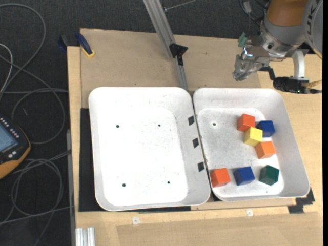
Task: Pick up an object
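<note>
The right bin (pixel 287 118) holds several small blocks. An orange block (pixel 246 122), a blue block (pixel 266 128), a yellow block (pixel 253 136) and another orange block (pixel 265 149) cluster near its upper right. Along its front edge lie an orange block (pixel 220 176), a blue block (pixel 244 175) and a dark green block (pixel 269 174). My gripper (pixel 242 74) hangs above the bench just beyond the right bin's far rim, apart from every block, with nothing seen in it.
The left bin (pixel 102 137) sits beside the right one. A slanted metal pole (pixel 164 29) crosses the bench behind the bins. Cables and a handheld device (pixel 10 145) lie on the floor at left.
</note>
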`<state>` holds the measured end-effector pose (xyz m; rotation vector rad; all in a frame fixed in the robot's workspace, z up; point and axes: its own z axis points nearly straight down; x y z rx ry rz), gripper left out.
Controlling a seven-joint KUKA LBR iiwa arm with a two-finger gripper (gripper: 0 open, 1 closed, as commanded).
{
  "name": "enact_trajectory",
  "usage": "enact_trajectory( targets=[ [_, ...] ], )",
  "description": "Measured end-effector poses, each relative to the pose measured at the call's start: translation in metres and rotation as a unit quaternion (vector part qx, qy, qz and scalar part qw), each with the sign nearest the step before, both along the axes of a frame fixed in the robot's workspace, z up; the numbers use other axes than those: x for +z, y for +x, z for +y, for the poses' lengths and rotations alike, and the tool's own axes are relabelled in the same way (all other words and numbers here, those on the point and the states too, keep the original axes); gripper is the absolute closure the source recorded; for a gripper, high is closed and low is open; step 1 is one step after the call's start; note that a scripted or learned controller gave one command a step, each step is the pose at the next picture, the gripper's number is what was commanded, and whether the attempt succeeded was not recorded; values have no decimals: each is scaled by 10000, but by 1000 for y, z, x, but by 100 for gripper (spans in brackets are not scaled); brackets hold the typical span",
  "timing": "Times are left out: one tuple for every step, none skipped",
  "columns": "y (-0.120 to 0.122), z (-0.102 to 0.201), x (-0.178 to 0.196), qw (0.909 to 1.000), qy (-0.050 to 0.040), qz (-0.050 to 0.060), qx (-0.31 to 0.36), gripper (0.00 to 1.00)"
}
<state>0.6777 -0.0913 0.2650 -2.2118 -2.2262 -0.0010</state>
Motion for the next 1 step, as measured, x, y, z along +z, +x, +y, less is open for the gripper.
enact_trajectory(
  targets=[
    [-5,56,6,10000,0,-5,2,100]
  ],
)
